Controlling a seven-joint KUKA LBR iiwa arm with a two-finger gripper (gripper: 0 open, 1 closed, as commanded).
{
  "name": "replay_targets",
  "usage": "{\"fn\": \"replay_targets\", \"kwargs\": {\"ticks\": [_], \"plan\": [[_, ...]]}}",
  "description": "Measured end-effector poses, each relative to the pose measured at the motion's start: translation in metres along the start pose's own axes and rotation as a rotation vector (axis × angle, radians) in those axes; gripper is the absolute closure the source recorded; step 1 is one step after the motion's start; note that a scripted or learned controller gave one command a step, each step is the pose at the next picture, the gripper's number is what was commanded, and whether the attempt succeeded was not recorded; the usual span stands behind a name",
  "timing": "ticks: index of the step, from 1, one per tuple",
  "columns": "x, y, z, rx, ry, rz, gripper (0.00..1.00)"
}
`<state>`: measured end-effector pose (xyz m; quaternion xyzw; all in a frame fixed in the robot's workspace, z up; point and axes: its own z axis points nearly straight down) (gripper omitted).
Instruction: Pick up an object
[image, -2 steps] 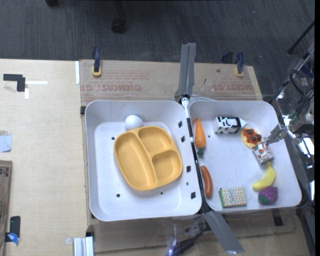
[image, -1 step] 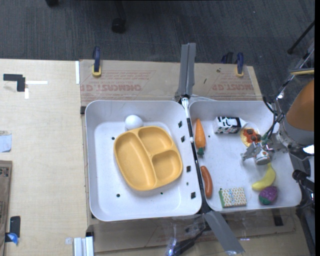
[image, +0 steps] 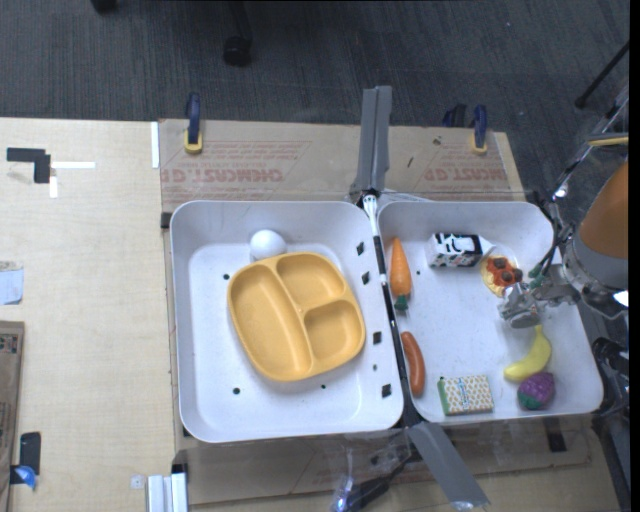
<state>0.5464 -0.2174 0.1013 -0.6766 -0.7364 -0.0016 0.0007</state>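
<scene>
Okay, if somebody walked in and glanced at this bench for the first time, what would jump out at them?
Probably the big yellow divided plate in the left bin, a white ball at its far edge. Then the bright toy food in the right bin: carrot, sausage, banana, purple grapes. The gripper hovers just above the banana.

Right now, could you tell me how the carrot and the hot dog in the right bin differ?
The carrot is orange with a green tip at its lower end; the hot dog is reddish-brown all over. The carrot tapers toward one end, while the hot dog is evenly thick with rounded ends. The carrot lies farther up the bin, the hot dog nearer its front. Both lie lengthwise along the left wall of the right bin.
</scene>
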Motion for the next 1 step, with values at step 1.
{"fn": "replay_targets", "kwargs": {"ticks": [1], "plan": [[0.0428,0.0253,-0.1369,0.002,-0.005,0.044,1.00]]}}
